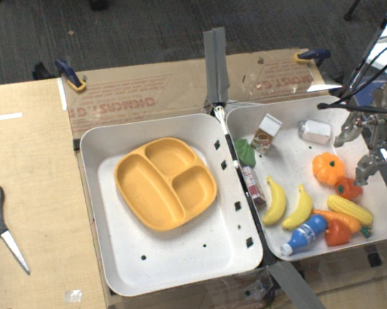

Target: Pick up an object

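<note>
1. The gripper (pixel 361 150) hangs at the three o'clock side of the right bin (pixel 283 121), above its right rim. Its two metal tips stand apart with nothing between them, so the jaws are wide and hold nothing.

2. Nearest to it are the small pumpkin (pixel 327 168), just toward nine o'clock, and the white packet (pixel 315 131) toward ten o'clock. The pumpkin looks the better choice: it is round, sits a little apart, and has bare bin floor on its twelve o'clock side.

3. The lower pile is crowded. The corn cob (pixel 351 209), the red pepper (pixel 338 234), the blue bottle (pixel 304 235) and two bananas (pixel 287 204) lie touching or nearly so at five to six o'clock; a grab there would likely nudge neighbours.

4. A good approach would centre the jaws over the pumpkin, descend straight, and close across its widest part, keeping clear of the small red thing (pixel 348 188) just beside it at five o'clock.

5. The yellow divided plate (pixel 165 183) in the left bin (pixel 110 220) lies flat and would likely be awkward to pinch.
</note>
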### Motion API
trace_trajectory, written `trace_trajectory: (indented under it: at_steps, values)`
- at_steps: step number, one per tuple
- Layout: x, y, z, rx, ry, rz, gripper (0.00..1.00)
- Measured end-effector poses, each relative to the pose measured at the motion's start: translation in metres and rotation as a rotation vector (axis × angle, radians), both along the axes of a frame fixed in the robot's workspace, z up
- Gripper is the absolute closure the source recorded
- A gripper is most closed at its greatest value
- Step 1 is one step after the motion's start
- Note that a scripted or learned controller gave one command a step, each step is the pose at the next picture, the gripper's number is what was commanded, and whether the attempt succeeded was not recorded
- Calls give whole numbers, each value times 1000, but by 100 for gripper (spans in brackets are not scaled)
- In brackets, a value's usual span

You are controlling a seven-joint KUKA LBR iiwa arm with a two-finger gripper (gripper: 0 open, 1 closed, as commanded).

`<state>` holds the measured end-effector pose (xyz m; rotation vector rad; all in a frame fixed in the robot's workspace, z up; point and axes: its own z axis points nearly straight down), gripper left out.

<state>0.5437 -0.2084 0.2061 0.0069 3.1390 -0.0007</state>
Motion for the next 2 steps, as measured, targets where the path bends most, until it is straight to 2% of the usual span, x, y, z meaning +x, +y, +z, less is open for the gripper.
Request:
trace_trajectory:
  at_steps: [1,2]
  values:
    - [-17,-11,-98,-1,-7,12,0]
    - [-38,-3,-111,-2,-6,-2,0]
